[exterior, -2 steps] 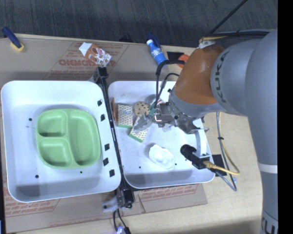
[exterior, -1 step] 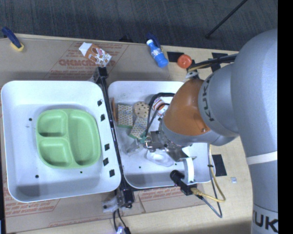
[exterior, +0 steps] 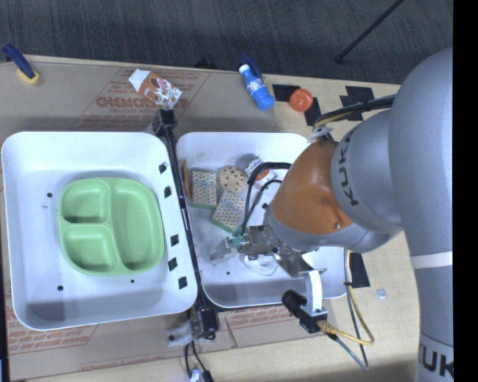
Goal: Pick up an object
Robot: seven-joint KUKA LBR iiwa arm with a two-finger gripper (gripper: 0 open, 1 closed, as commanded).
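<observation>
The right bin [exterior: 223,293] holds a small heap of things at its far left: a brown checked packet [exterior: 203,186], a round speckled biscuit-like piece [exterior: 232,179] and a greenish patterned packet [exterior: 229,208]. My gripper [exterior: 237,247] is low inside this bin, just in front of the greenish packet and close to the bin floor. The orange wrist band [exterior: 307,197] and grey arm hide the right half of the bin. A small white thing [exterior: 263,265] lies on the floor under the wrist. I see nothing clearly held.
The left bin [exterior: 24,173] carries a green divided plate [exterior: 111,225]. Behind the bins on the cardboard lie a blue clamp [exterior: 256,87], an orange cap [exterior: 301,99], a crumpled wrapper [exterior: 155,90] and a blue and yellow clamp [exterior: 20,64]. Cables [exterior: 346,337] trail at the front right.
</observation>
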